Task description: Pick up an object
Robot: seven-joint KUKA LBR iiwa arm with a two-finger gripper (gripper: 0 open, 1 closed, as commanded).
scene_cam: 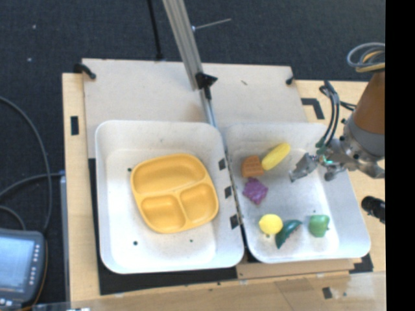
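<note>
The jaws point(305, 168) hang over the right bin point(353, 238), seemingly open and holding nothing. Six toys lie there: corn point(275, 155), brown block point(253, 166), purple block point(255, 190), lemon point(270, 224), dark-green pepper point(287, 232), green apple point(318, 225). One yellow tray point(174, 192) fills the left bin point(113, 238). The arm point(371, 118) reaches in from the right.

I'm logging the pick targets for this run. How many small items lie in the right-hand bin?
6: yellow corn and brown block at the back, purple piece mid-left, yellow lemon, dark green piece and green pepper in front. The gripper may hide more.
</note>
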